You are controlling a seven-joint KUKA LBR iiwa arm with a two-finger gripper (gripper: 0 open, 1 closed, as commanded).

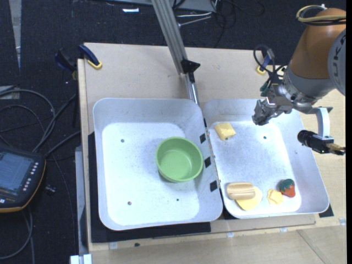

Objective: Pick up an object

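Gripper (263, 116) above the right bin (308, 166), near its far rim, at about 12 o'clock; holding nothing visible, open or closed impossible to tell. Yellow block (224, 131) just at 9 o'clock from it; green bowl (179, 159) in left bin (110, 147).

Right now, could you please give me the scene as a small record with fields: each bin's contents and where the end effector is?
left bin: one green bowl, upright
right bin: yellow block near the top left; hot dog toy, yellow pieces and a strawberry toy along the bottom
end effector: over the right bin's upper part, no object seen between its fingers
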